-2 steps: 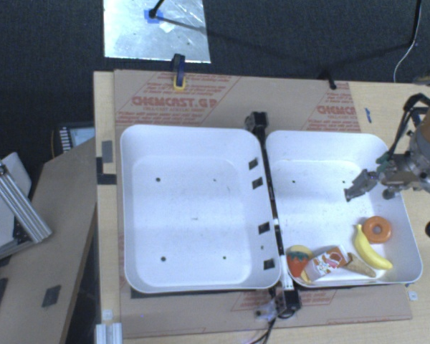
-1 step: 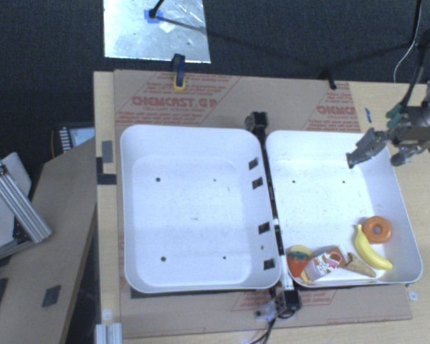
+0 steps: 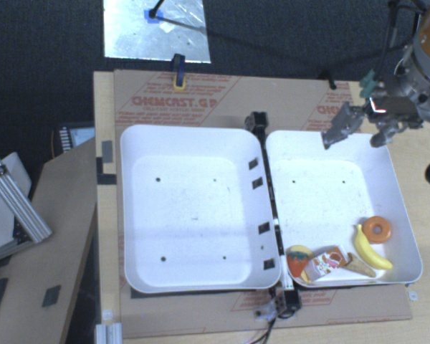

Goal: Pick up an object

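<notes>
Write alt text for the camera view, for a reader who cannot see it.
A robot gripper hangs open above the far edge of the right bin, holding nothing. The objects sit clustered in that bin's near right corner: a banana, an orange ring, a tomato-like toy and a small packet. The left bin sits beside it.

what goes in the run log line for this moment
gripper: open, above right bin far edge | holding: nothing | banana, donut: near right corner
</notes>
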You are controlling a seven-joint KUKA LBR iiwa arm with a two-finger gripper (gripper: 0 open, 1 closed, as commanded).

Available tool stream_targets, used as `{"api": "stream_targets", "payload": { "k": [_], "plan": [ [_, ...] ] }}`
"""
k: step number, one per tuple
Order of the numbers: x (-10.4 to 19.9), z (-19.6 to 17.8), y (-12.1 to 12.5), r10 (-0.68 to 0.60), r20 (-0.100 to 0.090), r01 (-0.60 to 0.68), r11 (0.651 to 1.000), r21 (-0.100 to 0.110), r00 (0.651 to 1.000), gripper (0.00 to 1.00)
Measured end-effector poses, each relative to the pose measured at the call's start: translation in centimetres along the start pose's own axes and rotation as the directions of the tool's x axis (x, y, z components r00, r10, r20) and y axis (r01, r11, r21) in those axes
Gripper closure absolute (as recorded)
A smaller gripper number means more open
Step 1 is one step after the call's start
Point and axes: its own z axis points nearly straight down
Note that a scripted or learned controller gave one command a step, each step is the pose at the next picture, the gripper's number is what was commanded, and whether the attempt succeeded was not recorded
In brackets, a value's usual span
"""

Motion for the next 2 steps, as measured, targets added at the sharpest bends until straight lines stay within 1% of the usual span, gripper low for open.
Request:
{"api": "stream_targets", "payload": {
  "k": [1, 2],
  "plan": [
    [9.5, -5.31, 0.08, -0.001, -0.002, 0.001, 1.0, 0.003, 1.0, 0.0],
    [10.1, -5.07, 0.1, 0.007, 0.001, -0.007, 1.0, 0.008, 1.0, 0.0]
  ]
}}
